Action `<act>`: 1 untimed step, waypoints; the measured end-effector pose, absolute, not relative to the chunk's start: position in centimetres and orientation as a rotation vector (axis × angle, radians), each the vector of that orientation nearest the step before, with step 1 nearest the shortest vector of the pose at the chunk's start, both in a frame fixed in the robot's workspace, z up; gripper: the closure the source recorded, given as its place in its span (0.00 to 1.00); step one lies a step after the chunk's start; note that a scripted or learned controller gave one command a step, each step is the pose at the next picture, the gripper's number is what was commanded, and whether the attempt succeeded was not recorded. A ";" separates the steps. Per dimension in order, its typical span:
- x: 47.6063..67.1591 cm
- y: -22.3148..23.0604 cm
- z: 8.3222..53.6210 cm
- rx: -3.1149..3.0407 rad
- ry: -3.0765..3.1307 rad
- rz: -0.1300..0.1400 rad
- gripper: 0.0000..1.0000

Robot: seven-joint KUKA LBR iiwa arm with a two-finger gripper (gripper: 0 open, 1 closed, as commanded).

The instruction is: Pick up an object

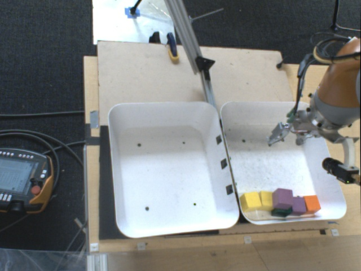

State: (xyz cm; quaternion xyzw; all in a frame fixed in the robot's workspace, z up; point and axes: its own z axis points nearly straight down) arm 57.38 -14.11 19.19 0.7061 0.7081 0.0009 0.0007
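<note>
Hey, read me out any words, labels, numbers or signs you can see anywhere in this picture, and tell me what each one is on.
No text can be read here.
Teach pendant at the left edge: its screen shows marks too small and blurred to read.
Black tabs along the wall between the two bins: no lettering visible.
Colored blocks in the right bin: plain faces.

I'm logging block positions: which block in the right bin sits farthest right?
The orange block, at the right end of the row along the right bin's near wall, beside a purple block.

The arm (338,78) is cut off at the right edge (a green block (281,212) hides beneath purple).
</note>
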 end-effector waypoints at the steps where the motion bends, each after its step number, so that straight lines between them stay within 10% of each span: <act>1: 51.8 -8.6 9.7 2.223 2.232 -0.005 0.00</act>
